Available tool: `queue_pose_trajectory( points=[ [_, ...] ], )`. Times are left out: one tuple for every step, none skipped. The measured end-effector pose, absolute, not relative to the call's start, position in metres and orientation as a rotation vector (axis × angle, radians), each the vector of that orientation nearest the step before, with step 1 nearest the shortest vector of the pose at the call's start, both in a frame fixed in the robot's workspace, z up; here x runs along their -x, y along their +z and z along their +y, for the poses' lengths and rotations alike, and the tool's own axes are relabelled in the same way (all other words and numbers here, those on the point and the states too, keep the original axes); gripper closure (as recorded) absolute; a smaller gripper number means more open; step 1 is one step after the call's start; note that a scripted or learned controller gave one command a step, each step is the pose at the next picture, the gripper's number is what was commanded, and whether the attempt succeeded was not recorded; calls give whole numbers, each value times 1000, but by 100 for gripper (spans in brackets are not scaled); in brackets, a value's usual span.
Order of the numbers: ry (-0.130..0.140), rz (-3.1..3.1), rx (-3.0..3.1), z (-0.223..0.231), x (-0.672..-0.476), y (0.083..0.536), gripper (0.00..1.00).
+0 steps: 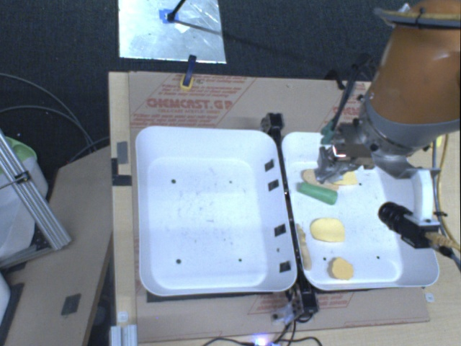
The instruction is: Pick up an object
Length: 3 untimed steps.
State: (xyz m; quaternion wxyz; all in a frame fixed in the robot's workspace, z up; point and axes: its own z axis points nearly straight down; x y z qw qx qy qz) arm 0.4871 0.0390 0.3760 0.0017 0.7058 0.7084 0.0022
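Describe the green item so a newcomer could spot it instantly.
Look in the right bin, the one the arm reaches into. Just below the gripper, near the divider, lies the green cylinder on its side. Its neighbours, the yellow pieces, are rounded lumps; it alone is green and rod-shaped.

Red printed lettering on the brown cardboard sheet (216, 96) lying under the two white bins, just beyond the far rim of the left bin (205, 134). It appears to read "CHEMCAST GP"; the last characters are uncertain. Fainter red print further along the same cardboard, toward the arm, is too blurred to read.
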Motion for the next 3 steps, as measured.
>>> queue_pose_trajectory(
  points=[
    [10,2231,-2209,107,-522,390,100],
    [-1,2233,-2213,156,-511,349,100],
    [18,2222,-2212,128,-502,448,100]
  ],
)
